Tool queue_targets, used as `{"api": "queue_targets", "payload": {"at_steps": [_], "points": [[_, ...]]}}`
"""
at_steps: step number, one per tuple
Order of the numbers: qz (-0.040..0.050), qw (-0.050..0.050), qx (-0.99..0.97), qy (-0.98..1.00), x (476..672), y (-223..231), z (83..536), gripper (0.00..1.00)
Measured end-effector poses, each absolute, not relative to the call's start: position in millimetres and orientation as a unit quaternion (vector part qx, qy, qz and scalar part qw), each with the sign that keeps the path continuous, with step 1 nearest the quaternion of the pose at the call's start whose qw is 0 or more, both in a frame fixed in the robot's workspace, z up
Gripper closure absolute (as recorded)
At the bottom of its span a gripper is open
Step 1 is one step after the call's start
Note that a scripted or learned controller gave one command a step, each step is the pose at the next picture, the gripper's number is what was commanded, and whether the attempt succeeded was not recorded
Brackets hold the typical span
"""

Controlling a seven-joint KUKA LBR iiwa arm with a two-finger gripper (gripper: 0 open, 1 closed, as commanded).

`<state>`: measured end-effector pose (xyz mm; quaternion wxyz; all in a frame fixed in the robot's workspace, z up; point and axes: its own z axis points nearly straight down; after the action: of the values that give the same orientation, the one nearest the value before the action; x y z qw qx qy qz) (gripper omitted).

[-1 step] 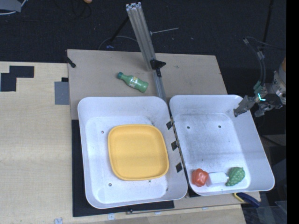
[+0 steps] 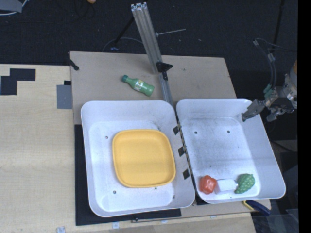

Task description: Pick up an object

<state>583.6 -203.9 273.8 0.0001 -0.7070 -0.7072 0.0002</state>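
Three small things sit bunched in the near corner of the right bin [image 2: 228, 144]: a red piece [image 2: 207, 184], a white block [image 2: 226, 185] and a green lump [image 2: 245, 183], all touching or nearly so in a row. Any of those would count as the object. The left bin [image 2: 97, 115] holds a yellow plate [image 2: 144, 158], and a green bottle [image 2: 138, 85] lies on its side on the desk [image 2: 199, 76] behind the bins.

The hand [image 2: 257, 108] hangs over the far right rim of the right bin, well apart from that cluster. It's too dark and small to say if it's wide or narrow, so I can't tell, and nothing visibly sits in it.

My guess for doing this well: go for the red piece or the green lump, since they're at the ends of the row and have free space on one side. The white block in the middle looks awkward, wedged between neighbours. Coming straight down, away from the bin wall, seems safest.

No readable writing anywhere; the bottle's label is too blurry.
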Motion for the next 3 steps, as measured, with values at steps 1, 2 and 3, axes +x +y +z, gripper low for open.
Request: {"api": "queue_targets", "payload": {"at_steps": [1,2,3], "points": [[0.001,0.002,-0.706,-0.708,578.7,-198.2,229.1,0.0],[0.0013,0.002,-0.707,-0.708,587.6,-198.4,179.0,0.0],[0.0015,0.002,-0.706,-0.708,593.3,-191.7,120.1,0.0]]}}
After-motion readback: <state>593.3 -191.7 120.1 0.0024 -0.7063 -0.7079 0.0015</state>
